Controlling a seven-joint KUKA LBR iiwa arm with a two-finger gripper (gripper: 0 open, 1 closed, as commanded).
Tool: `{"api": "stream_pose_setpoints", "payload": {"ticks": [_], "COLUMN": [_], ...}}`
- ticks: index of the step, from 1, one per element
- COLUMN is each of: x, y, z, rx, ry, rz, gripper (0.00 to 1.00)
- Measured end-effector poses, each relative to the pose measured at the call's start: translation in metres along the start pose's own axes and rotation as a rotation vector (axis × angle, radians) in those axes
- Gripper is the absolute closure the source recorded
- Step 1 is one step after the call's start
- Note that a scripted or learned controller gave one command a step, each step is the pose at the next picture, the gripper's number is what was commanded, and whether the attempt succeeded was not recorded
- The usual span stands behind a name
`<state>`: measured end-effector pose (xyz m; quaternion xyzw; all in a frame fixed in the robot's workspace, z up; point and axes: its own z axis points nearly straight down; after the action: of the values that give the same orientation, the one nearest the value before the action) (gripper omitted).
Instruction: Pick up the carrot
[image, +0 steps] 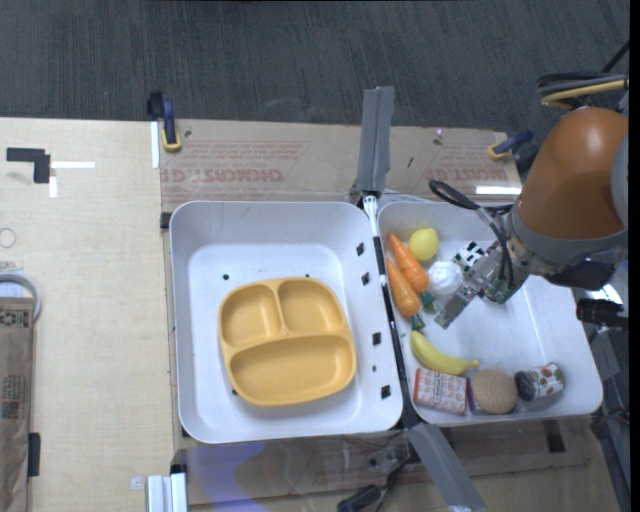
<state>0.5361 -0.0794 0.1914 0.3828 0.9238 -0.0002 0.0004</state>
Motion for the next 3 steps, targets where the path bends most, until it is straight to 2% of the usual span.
{"api": "stream_pose_setpoints", "payload": {"ticks": [1, 2, 3], "x": [-0.031, -0.037, -0.068], "y": [-0.017, -0.017, -0.114], "z": [0.089, 0.100, 0.064], "rx": [0.001, 0.000, 0.000], "ry": [0.002, 0.001, 0.000], "rz": [0.008, 0.039, 0.131], "gripper": [0.00, 0.00, 0.00]}}
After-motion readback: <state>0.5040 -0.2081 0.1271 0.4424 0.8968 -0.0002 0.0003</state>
